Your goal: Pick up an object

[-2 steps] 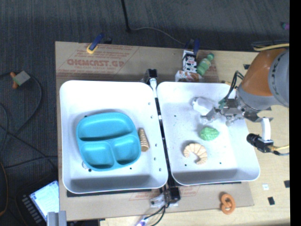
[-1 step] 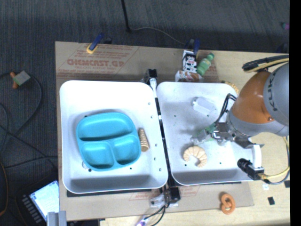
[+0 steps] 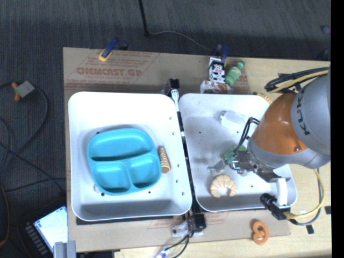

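The gripper sits low in the right bin, largely masked by the arm's orange band and grey wrist at its 3 o'clock; whether it is open or closed cannot be told. A small green item at the gripper is too blurred to identify. The croissant toy lies on the bin floor at the gripper's 6 o'clock, just beside it, long axis running 9 to 3 o'clock, ends curving toward 6. A pale white object lies at 12 o'clock, barely distinguishable from the bin. In the left bin, a blue divided tray has a tan cylinder at its 3 o'clock edge, axis 12 to 6.
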Controlling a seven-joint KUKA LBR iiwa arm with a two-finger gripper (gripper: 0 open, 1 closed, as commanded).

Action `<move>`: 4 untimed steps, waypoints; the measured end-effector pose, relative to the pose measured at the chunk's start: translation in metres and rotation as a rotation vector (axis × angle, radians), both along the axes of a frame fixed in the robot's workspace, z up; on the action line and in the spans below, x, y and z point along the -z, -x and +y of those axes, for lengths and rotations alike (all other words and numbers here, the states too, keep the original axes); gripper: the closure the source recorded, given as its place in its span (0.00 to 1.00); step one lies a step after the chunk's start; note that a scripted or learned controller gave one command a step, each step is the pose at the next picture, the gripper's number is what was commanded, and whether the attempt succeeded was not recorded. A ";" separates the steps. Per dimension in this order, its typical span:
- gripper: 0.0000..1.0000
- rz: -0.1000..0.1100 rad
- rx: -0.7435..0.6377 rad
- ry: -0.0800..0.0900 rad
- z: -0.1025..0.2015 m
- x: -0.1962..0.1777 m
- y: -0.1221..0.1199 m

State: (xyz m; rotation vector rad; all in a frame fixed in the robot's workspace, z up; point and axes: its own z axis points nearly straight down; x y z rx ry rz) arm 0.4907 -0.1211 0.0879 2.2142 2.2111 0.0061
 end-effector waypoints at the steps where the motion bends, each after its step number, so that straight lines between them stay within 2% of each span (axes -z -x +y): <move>1: 1.00 -0.003 0.001 0.001 -0.001 -0.011 -0.001; 2: 1.00 0.006 -0.002 -0.005 -0.013 0.000 -0.068; 3: 1.00 0.009 -0.003 -0.005 0.032 -0.097 -0.127; 4: 0.00 0.012 -0.002 -0.004 0.031 -0.097 -0.126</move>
